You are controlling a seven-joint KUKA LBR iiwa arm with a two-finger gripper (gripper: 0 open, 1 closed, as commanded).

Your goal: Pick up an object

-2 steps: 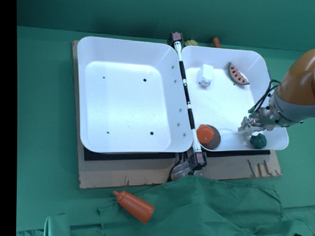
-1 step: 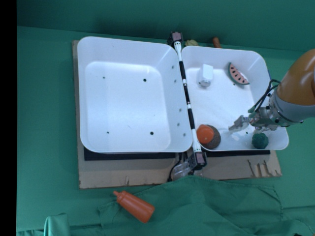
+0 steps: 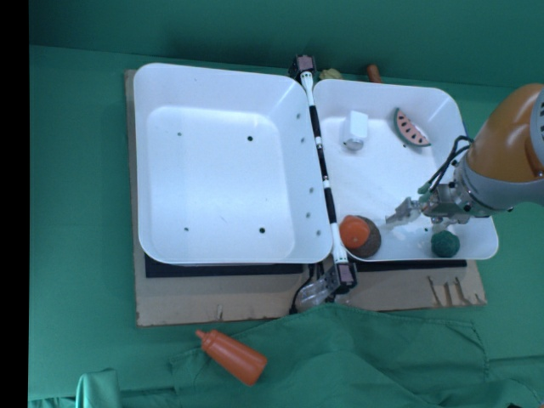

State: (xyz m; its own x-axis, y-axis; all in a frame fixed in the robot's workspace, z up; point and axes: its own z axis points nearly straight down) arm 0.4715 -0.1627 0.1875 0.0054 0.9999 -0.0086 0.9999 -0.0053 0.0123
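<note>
gripper (image 3: 399,217) at right bin's (image 3: 387,100) 5 o'clock | finger state: cannot tell, blurred | orange-brown ball (image 3: 359,235) just at its 8 o'clock | arm cut off at frame edge

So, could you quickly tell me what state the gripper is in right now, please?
Gripper: over the right bin, beside the orange-brown ball; open or shut cannot be told.

Single fixed camera, mounted high above the bench, looking down at a slant. Left bin (image 3: 225,164) sits mid-frame; right bin (image 3: 399,172) just beside it. Wide, distant framing; arm (image 3: 510,155) enters from beyond the right bin.
</note>
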